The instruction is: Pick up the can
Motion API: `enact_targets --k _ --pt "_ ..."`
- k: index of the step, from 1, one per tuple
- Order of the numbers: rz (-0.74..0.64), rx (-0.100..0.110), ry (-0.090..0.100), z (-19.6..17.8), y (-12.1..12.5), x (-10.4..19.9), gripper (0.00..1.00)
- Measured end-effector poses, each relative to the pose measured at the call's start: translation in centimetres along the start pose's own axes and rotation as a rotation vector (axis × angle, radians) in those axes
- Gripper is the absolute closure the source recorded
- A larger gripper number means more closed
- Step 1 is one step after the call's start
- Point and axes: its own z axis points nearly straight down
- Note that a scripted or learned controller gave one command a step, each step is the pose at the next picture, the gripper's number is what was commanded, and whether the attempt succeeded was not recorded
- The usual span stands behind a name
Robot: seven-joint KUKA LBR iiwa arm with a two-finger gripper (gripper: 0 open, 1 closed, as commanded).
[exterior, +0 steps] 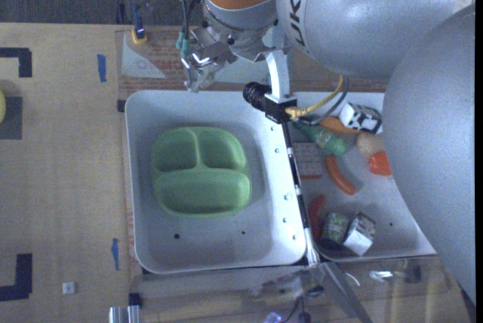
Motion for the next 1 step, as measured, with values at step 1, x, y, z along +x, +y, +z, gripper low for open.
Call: enact_targets --k 1 --pt "-0.549 -0.008 -0.004 -2.15 1.08 -3.91 1.0"
